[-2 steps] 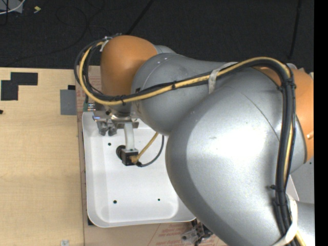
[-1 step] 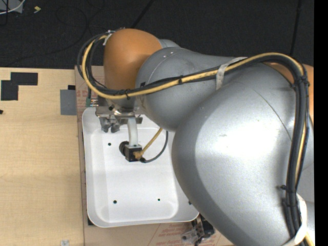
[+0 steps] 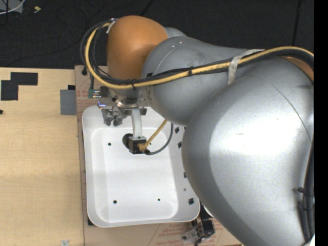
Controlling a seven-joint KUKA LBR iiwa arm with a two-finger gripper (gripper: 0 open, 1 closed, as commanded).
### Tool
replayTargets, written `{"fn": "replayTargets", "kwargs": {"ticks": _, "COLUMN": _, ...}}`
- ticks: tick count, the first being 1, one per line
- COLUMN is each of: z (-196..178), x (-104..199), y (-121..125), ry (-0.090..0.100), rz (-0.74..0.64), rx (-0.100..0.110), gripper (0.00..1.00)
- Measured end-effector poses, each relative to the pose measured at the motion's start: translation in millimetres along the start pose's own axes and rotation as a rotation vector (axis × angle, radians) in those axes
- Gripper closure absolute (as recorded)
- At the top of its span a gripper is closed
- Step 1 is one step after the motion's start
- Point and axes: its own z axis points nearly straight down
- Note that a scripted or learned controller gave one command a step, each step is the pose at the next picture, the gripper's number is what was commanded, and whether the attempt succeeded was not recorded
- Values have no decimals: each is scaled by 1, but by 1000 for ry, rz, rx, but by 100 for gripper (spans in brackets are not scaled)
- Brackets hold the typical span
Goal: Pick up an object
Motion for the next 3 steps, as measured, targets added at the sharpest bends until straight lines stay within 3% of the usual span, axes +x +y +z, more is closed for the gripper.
{"fn": "replayTargets", "kwargs": {"ticks": 3, "z": -61, "x": -1, "y": 0, "ry": -1, "rz": -1, "rx": 1, "gripper": 100}}
